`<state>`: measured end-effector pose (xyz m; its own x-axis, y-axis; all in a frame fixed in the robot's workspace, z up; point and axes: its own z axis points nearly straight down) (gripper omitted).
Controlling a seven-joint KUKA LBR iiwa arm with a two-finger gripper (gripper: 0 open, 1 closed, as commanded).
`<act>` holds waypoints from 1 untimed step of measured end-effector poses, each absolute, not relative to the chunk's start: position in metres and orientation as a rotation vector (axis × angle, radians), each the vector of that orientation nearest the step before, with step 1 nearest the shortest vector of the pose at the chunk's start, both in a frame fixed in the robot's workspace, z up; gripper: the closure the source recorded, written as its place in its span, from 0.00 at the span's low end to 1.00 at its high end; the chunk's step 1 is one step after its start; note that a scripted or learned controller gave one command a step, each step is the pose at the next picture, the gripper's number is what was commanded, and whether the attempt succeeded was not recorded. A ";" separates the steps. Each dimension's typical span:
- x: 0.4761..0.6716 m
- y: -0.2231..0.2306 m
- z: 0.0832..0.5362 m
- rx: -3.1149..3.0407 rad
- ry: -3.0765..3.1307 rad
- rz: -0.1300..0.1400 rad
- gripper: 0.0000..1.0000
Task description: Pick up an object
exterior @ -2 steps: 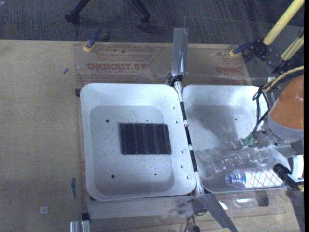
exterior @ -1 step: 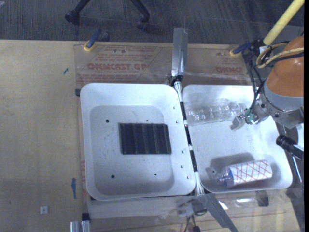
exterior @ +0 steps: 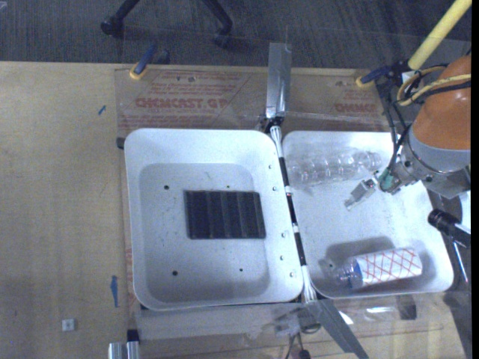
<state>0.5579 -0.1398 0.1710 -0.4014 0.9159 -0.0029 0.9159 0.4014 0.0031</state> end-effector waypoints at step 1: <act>0.480 -0.108 0.120 1.467 2.778 0.001 0.00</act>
